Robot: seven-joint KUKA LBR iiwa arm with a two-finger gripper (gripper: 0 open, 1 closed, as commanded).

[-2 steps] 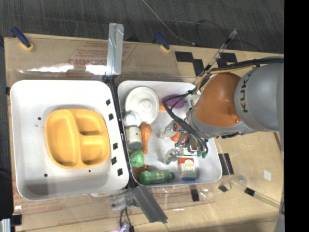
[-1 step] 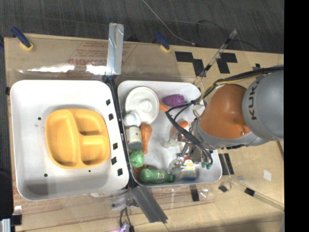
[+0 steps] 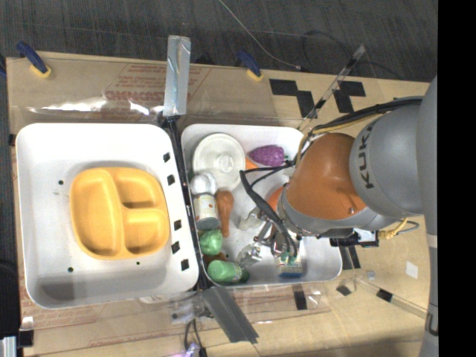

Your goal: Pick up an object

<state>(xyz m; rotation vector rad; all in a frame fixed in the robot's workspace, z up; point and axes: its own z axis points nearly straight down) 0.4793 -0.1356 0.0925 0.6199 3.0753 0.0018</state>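
The right bin (image 3: 223, 134) holds several objects: a white round lid or plate (image 3: 219, 155), a purple lumpy piece (image 3: 266, 155), a white bottle (image 3: 204, 195), an orange carrot-like piece (image 3: 224, 209), and two green pieces (image 3: 211, 242) (image 3: 225, 272). The grey arm with its orange band (image 3: 323, 184) reaches over the bin from the right. My gripper (image 3: 269, 248) hangs low over the bin's front middle, just right of the green pieces. A small blue-and-white box (image 3: 291, 262) lies under the wrist.
The left bin (image 3: 37, 199) carries a yellow divided tray (image 3: 119, 210). A black divider with clips (image 3: 181, 207) separates the bins. Black cables (image 3: 256, 192) loop from the wrist over the right bin. Cardboard (image 3: 89, 80) surrounds both bins.
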